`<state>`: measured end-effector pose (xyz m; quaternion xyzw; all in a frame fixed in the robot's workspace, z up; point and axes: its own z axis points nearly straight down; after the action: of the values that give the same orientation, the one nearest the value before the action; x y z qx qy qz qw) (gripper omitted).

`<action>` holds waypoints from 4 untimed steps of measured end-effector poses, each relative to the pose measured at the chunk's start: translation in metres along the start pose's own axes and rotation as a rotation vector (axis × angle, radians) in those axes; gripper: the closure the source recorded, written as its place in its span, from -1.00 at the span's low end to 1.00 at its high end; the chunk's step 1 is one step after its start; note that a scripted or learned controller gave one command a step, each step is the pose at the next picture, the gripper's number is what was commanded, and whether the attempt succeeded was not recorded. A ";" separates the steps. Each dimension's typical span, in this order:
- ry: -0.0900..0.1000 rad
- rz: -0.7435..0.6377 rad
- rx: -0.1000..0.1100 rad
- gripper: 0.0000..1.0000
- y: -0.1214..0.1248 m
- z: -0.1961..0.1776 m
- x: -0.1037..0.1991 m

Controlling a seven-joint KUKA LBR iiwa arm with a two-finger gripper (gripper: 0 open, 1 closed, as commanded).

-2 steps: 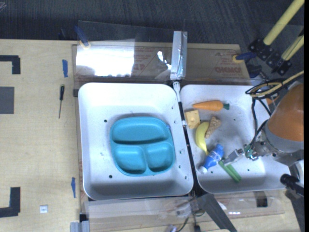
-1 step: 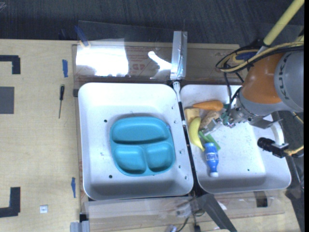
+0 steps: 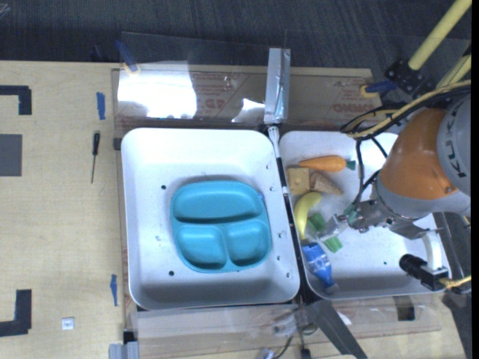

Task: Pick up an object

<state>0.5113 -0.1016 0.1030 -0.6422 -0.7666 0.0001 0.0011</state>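
In the right bin (image 3: 374, 271), a pile of small things lies along the left wall. An orange carrot (image 3: 323, 163) is at the back, with a brown block (image 3: 299, 179) just in front of it. A yellow banana-like piece (image 3: 304, 209) comes after that, then small green pieces (image 3: 319, 222) and a blue packet (image 3: 318, 264) at the front. My gripper (image 3: 350, 220) hangs low over the bin's middle, right beside the green pieces. I see nothing lifted by it.
The left bin (image 3: 142, 163) holds a blue divided tray (image 3: 220, 224). A clear plastic sheet (image 3: 194, 88) and a metal post (image 3: 276, 84) stand behind the bins. The arm's orange band (image 3: 423, 159) covers the right bin's back right part.
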 end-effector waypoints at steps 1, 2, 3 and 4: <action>-0.005 -0.279 -0.008 -1.00 0.054 0.015 -0.006; -0.004 -0.032 -0.007 -1.00 0.095 0.016 -0.019; -0.003 0.133 -0.005 -1.00 0.079 -0.003 -0.031; -0.003 0.135 -0.008 -1.00 0.036 0.015 -0.003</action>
<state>0.5473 -0.0985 0.0877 -0.6925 -0.7214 -0.0021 -0.0027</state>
